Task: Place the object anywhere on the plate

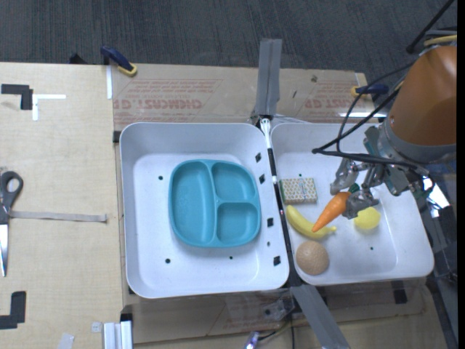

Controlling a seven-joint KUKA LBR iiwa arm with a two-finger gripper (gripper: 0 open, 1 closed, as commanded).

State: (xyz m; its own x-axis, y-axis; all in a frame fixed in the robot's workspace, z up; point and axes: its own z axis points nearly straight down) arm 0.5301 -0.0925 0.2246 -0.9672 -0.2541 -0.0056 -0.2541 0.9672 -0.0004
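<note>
A teal plate (215, 202) with three compartments lies in the left bin (145, 267). In the right bin (407, 260), an orange carrot (330, 211) is tilted, its thin tip over a yellow banana (304, 222). My gripper (349, 193) reaches in from the right, and the carrot's thick end sits between its fingers. A yellow lemon (368, 219) lies just right of the gripper, partly hidden by a finger.
Also in the right bin are a speckled sponge block (299, 189) near the divider and a tan round fruit (312, 257) at the front. The raised wall between the bins (272, 195) separates carrot and plate. Scissors (7, 209) lie far left on the bench.
</note>
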